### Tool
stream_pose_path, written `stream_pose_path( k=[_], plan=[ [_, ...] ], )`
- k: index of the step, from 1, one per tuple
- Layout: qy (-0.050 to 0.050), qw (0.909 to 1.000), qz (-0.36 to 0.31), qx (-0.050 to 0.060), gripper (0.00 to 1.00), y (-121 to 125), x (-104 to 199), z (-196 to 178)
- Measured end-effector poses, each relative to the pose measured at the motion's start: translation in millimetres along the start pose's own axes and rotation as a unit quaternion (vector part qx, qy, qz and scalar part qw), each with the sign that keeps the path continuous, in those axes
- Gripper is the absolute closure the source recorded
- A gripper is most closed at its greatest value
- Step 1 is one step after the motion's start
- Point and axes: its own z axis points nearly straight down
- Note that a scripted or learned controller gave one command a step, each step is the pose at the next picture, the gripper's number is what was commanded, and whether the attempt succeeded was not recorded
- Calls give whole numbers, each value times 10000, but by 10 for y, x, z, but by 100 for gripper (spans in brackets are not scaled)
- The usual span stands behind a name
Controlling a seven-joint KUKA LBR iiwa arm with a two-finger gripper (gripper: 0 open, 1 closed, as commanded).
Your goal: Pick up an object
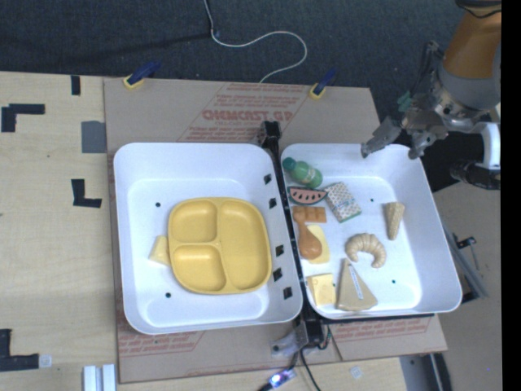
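My gripper [396, 143] hangs open over the far edge of the right bin [431, 218], its two dark fingers spread with nothing between them. Below it in that bin lie a green bottle [303, 172], a watermelon slice [308, 195], a patterned packet [343, 201], a croissant [367, 248], a cone-shaped piece [394, 218], an orange drumstick [310, 242], a yellow cheese block [321, 288] and a tan wedge [353, 289]. All lie apart from the gripper.
The left bin [138, 218] holds a yellow divided plate [218, 245] with a pale yellow piece [159, 250] tucked at its left side. Black clips join the bins along the middle divider [281, 218]. A white cable [260, 39] loops behind the bench.
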Motion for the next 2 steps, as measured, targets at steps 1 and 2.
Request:
stream_pose_path(
  k=[1,2],
  plan=[
    [-12,10000,-15,-63,0,20,2,-80],
    [-13,10000,-13,-35,0,58,-85,477]
  ],
)
